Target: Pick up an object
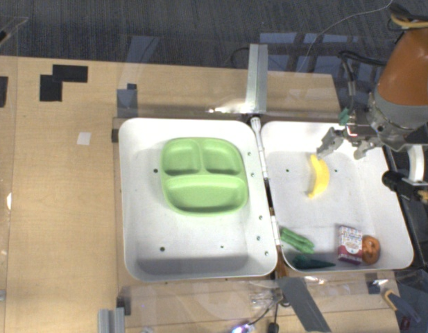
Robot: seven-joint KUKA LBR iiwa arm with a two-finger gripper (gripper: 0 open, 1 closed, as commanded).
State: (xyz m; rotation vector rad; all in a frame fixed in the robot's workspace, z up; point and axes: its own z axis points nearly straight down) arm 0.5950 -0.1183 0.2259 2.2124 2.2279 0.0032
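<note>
A yellow banana [318,176] lies in the upper middle of the right bin [387,207]. My gripper [347,145] hangs over the bin's far side, just up and right of the banana's top end, its two fingers spread apart with nothing between them. Near the bin's front edge sit a green pea pod [297,240], a dark teal item [312,261], a small purple-and-white packet [349,244] and a reddish-brown fruit [370,249].
The left bin [141,200] holds a green divided plate [202,174]. A metal divider [263,186] runs between the bins. The arm's orange band [408,68] and grey wrist stand over the right bin's far right corner.
</note>
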